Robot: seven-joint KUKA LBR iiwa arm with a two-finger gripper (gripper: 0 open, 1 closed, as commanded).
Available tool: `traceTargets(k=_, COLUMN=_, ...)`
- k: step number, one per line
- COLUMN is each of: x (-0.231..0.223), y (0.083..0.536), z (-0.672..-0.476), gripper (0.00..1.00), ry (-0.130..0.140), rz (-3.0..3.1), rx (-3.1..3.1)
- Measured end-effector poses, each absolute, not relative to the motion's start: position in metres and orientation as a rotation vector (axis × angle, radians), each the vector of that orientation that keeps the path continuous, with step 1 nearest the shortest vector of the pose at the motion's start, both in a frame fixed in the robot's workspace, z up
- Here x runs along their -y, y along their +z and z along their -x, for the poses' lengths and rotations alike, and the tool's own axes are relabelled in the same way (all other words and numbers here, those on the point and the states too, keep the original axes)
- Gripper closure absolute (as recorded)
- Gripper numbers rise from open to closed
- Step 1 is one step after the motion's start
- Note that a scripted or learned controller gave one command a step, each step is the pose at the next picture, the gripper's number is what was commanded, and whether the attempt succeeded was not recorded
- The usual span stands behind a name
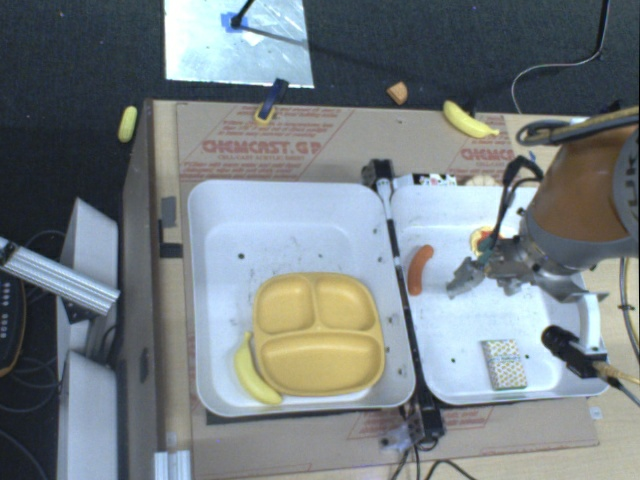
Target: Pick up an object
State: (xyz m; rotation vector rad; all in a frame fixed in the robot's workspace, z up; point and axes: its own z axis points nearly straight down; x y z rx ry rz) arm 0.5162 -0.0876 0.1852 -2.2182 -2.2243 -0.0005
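Observation:
My gripper [466, 279] hangs over the middle of the right bin [455, 388], its grey fingers pointing left. An orange sausage-shaped toy [419, 268] lies just left of it, near the bin's left wall, apart from the fingers. A small patterned block [505, 363] rests toward the front of the same bin. A bit of yellow and orange [483, 238] peeks out behind the wrist. In the left bin [215, 228] sits a yellow divided plate [318, 331] with a banana [252, 373] against its front left edge.
On the cardboard beyond the bins lie a banana [467, 119], a small tan piece [398, 93] and a blue-handled tool [271, 100]. A yellow item [127, 123] sits off the bench's far left corner. The arm's orange band [590, 193] fills the right side.

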Motion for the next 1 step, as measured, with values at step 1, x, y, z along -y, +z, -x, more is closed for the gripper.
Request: traceTargets(k=1, x=0.1689, y=0.1832, z=-0.5781, gripper=0.0, ry=-0.001, rz=2.224, rx=2.224)
